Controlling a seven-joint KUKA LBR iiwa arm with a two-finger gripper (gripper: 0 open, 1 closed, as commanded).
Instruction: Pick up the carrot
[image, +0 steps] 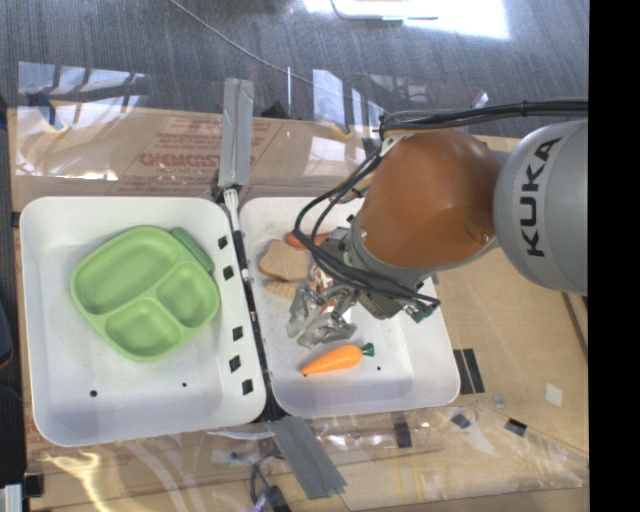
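An orange carrot with a small green top lies on the floor of the right bin, near its front wall. My gripper hangs just above and slightly left of the carrot, pointing down into the bin. Nothing shows between its metal fingers, and the carrot lies apart from them. The arm's orange band covers the middle and back of the right bin.
A green divided plate lies in the left bin. In the right bin, a tan bread-like piece and a small orange-red item sit behind the gripper. The divider wall between the bins runs just left of the gripper.
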